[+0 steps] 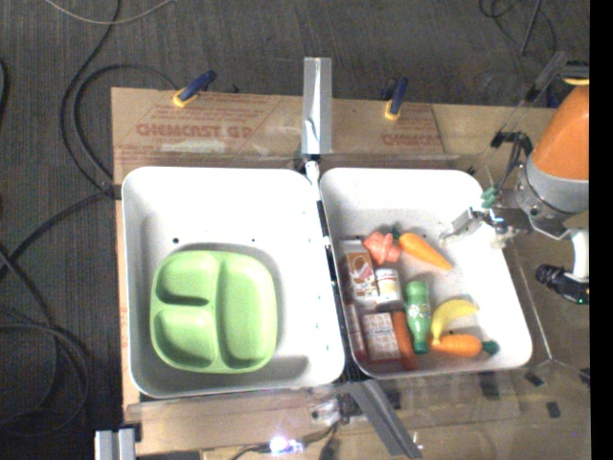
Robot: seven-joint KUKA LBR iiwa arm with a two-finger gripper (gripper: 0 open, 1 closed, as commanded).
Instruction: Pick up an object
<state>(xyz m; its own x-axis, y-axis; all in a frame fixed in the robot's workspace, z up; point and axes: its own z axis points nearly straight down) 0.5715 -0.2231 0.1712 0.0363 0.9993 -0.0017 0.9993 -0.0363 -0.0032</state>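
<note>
Green divided tray [216,310] in left bin [144,199], toy carrots, banana, bottle in right bin [412,185], jaws state unclear.

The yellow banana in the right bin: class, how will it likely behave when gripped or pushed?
The banana looks like smooth moulded plastic, so probably light, stiff and slippery. Its curved body may pivot when pushed, though the carrot touching it could hinder that.

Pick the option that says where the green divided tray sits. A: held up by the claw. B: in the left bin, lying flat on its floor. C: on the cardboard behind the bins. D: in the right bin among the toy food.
B: the green divided tray lies flat in the left bin, while the carrots, banana and packets sit in the right bin.
</note>
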